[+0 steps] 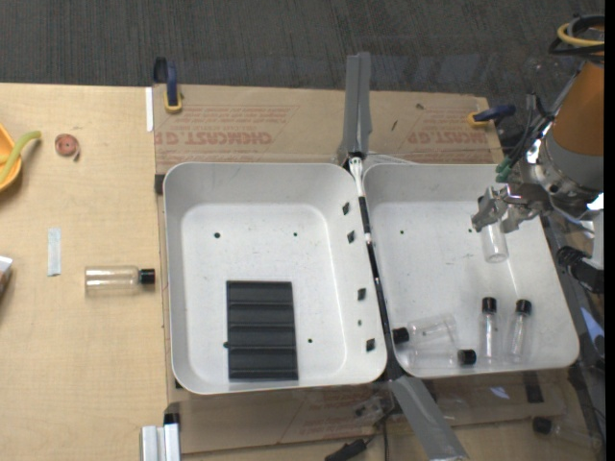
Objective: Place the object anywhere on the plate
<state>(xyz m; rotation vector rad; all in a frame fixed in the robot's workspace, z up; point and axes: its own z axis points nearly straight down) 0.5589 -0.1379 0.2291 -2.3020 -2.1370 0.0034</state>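
A black ridged plate (260,331) lies flat in the front part of the left bin (192,209). My gripper (493,221) hangs over the back right of the right bin (423,200), far to the right of the plate. It is shut on a clear vial (494,244), which hangs upright from the fingers just above the bin floor. Loose clear vials with black caps rest in the right bin's front: two side by side (488,327) (520,328) and one on its side (430,335).
Another capped vial (117,278) lies on the wooden bench left of the bins, near a small white strip (54,253), a red disc (65,144) and a yellow object (8,157). A grey divider (357,104) rises between the bins.
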